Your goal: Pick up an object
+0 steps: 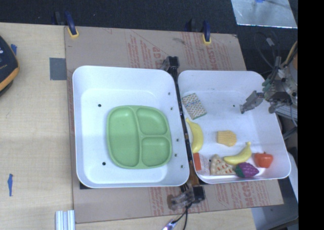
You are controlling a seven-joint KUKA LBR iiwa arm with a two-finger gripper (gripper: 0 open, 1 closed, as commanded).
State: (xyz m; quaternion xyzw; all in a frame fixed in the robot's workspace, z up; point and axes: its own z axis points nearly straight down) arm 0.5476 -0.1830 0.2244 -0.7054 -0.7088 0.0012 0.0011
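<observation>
Toy food lies along the near side of the right bin [230, 79]: purple grapes [246, 169], tomato [263, 160], small banana [238, 155], yellow biscuit [227, 138]; farther back, the gripper [251, 103] hangs over that bin's far right, spread wide, holding nothing.

Green divided plate [138, 136], yellow bananas [195, 136], possibly checkered grey packet [194, 106].

Arm [283, 84] cut off by the edge at 3 o'clock; gripper [249, 105] too small to read. Black and orange device [6, 67] cut at 9 o'clock. Red piece [197, 162] half hidden behind the bin wall [190, 165]. Cracker's [194, 106] print too fine to make out.
</observation>
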